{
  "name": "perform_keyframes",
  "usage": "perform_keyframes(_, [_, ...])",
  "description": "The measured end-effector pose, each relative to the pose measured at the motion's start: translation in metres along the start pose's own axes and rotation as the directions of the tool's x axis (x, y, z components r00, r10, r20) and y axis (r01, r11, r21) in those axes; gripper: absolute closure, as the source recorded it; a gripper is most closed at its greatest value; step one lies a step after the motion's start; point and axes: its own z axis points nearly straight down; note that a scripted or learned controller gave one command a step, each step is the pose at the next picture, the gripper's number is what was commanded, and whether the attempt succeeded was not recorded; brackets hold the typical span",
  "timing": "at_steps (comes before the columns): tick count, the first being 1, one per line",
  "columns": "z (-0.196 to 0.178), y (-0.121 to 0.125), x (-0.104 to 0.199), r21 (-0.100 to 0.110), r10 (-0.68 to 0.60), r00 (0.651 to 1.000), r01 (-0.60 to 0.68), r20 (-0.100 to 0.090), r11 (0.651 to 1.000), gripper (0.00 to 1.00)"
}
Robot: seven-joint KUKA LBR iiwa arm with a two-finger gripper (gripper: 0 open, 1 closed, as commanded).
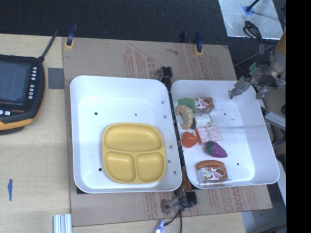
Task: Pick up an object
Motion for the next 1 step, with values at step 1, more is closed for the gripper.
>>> perform_keyframes(1, [0.0877, -0.065, 0.0322, 0.003, 0.0, 1.0, 0.0, 0.0, 1.0, 0.0])
